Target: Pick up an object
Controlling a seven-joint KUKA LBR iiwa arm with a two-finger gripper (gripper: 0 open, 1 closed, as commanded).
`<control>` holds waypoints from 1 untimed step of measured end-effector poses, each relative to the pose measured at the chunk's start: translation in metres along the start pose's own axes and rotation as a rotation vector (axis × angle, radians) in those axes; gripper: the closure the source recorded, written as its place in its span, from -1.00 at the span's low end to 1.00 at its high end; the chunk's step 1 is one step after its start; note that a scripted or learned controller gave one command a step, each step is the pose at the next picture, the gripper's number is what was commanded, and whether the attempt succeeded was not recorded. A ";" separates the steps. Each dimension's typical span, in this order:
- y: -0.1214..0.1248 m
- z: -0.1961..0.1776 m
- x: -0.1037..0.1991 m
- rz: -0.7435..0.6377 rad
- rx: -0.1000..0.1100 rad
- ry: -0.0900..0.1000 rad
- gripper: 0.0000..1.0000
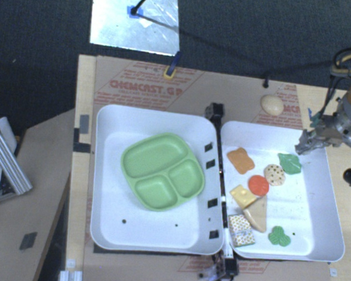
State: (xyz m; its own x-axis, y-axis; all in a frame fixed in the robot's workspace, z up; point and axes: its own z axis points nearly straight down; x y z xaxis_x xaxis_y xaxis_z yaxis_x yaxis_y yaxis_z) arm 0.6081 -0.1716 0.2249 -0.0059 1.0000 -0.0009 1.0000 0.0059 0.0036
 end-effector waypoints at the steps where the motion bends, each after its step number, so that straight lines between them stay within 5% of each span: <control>1: 0.014 -0.001 0.063 -0.005 0.000 0.003 1.00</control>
State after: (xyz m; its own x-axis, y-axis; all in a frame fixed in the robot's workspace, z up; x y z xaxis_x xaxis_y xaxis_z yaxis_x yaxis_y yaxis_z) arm 0.6219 -0.1082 0.2262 -0.0109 0.9999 0.0020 0.9999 0.0109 0.0034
